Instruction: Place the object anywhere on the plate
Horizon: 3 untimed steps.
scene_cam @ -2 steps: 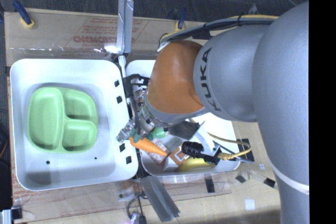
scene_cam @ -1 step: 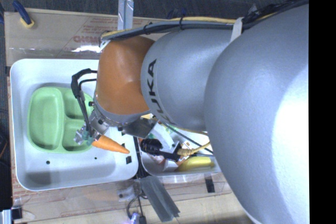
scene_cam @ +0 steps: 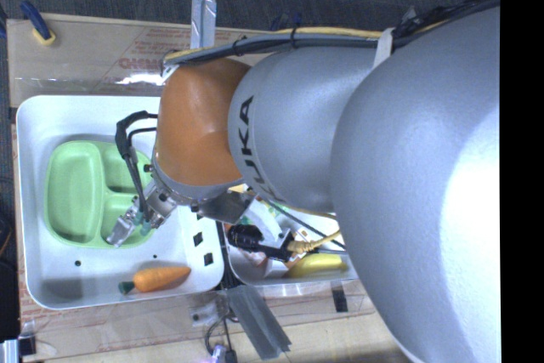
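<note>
A light green divided plate (scene_cam: 75,187) lies in the left white bin (scene_cam: 34,268), towards its left side. An orange carrot (scene_cam: 160,276) with a small green top lies flat on the bin floor below the plate, near the front wall. My gripper (scene_cam: 127,229) hangs over the plate's lower right corner, pointing down and to the left. It is well apart from the carrot, which lies below and to the right of it. The grey arm with its orange band covers the plate's right edge.
The arm hides most of the right bin (scene_cam: 255,272). A yellow object (scene_cam: 319,263) lies at that bin's front edge, partly under the arm. Brown board surrounds the bins, with a grey post (scene_cam: 203,19) standing behind them.
</note>
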{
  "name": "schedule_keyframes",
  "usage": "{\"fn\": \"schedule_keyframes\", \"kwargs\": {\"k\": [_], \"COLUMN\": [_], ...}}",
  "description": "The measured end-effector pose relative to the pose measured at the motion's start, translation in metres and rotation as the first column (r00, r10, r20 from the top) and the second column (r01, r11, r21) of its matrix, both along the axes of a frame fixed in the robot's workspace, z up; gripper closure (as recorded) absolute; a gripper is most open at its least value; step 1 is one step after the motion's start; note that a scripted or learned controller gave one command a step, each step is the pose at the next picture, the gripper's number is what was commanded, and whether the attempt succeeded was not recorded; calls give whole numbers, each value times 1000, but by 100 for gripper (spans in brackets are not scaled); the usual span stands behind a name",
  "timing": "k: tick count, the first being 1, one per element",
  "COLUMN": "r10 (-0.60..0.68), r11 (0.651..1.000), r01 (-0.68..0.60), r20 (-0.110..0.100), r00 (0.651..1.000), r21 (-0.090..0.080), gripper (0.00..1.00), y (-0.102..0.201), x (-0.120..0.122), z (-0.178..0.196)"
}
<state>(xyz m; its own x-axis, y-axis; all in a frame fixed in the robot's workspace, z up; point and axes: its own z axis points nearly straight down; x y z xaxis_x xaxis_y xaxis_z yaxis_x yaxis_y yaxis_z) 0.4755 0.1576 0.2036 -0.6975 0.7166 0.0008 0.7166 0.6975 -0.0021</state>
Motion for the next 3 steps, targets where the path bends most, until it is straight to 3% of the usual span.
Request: {"fn": "schedule_keyframes", "kwargs": {"k": [1, 2, 3], "r10": [6, 6, 187], "r11": [1000, 1000, 982], "r01": [-6, -6, -187], "r20": [-1, -1, 0], "r00": [1000, 1000, 982], "r21": [0, 0, 1], "gripper": [100, 0, 0], "y": [1, 1, 8], "x": [0, 0, 7], "z": [10, 10, -113]}}
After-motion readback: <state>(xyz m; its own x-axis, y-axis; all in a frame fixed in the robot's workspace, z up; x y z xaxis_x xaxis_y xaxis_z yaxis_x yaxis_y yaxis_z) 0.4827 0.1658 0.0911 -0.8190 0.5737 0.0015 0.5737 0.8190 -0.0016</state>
